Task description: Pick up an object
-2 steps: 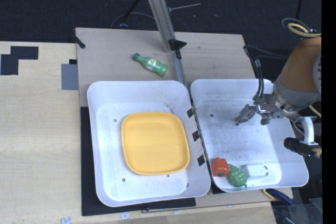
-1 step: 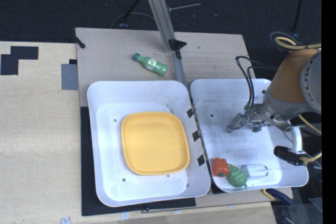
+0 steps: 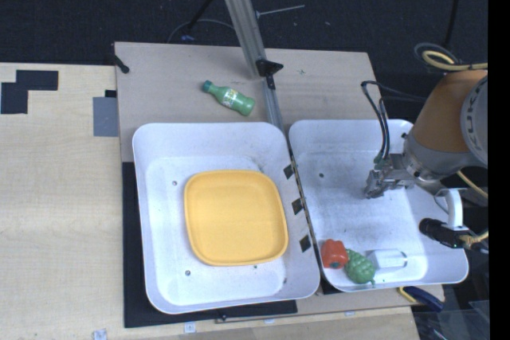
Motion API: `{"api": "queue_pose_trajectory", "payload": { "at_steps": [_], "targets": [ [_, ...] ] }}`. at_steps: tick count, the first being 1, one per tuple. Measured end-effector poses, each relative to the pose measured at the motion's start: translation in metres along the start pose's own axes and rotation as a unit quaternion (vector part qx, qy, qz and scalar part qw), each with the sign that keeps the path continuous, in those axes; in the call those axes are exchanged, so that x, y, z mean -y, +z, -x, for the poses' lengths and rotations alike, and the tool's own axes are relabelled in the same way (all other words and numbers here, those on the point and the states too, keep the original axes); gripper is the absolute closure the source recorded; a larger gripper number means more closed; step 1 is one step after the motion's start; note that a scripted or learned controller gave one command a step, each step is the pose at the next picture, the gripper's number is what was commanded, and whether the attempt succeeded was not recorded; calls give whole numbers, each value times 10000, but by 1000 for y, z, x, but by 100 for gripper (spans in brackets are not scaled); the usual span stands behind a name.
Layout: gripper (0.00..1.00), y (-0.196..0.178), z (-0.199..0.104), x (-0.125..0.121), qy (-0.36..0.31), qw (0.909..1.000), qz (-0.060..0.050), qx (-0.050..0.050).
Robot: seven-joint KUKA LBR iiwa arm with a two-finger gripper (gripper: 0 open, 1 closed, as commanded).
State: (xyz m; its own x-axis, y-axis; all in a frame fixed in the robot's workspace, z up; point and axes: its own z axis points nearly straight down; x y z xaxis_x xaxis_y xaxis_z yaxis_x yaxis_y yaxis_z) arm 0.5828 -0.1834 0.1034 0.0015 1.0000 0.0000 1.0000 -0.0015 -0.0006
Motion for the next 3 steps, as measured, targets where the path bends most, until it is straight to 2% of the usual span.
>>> {"api": "queue_pose_trajectory", "payload": {
  "at_steps": [1, 3],
  "targets": [
    [100, -62, 3, -4, -5, 10000, 25, 6],
    [100, -147, 2, -4, -6, 10000, 20, 4]
  ]
}}
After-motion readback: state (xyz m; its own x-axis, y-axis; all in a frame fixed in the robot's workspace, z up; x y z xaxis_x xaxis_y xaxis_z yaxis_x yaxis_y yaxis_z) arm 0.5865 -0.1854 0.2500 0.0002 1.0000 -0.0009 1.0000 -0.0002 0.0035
